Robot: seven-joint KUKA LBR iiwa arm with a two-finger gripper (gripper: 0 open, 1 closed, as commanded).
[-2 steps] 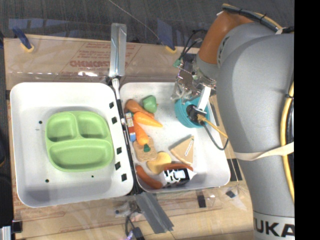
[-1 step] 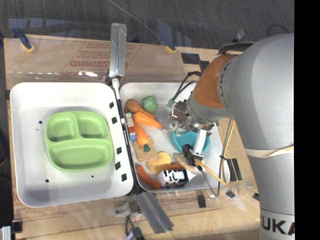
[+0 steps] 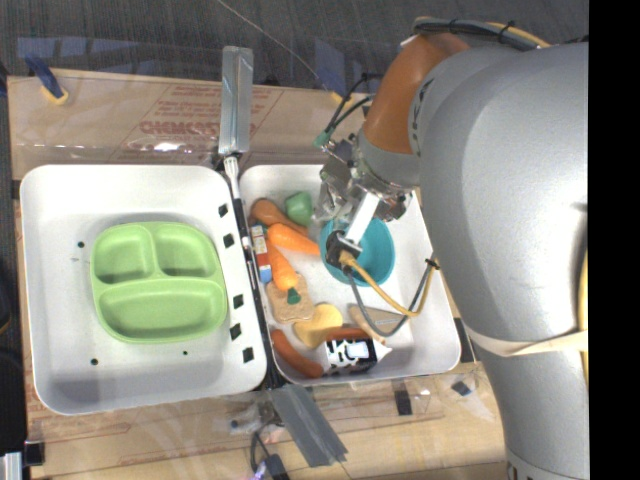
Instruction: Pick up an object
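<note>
1. Near edge of the right shallow white bin: a black-and-white printed packet lies beside a reddish-brown sausage-shaped toy. A pale yellow flat piece sits just behind them.
2. Mid bin, against the left wall: two orange plastic carrots, the lower carrot and the upper carrot, lying close together. They look crowded, so my guess is a poor first choice.
3. To their right: a teal round bowl, partly under the arm.
4. Far end: a small green rounded toy next to a brown sausage-shaped toy.
5. The left shallow white bin carries a light green divided plate, well apart from the arm.
6. The tool hangs over the far half of the right bin, between the green rounded toy and the bowl's rim. I cannot tell how wide it stands, and nothing is seen held in it. Whether it touches the bowl is hidden.
7. Judgement: the step is the descent onto a pick. The green toy is the nearest free-standing thing. Centre over it and come down straight, clear of the bowl rim and the upper carrot, before closing.
8. Beyond the bins, the brown tabletop.
</note>
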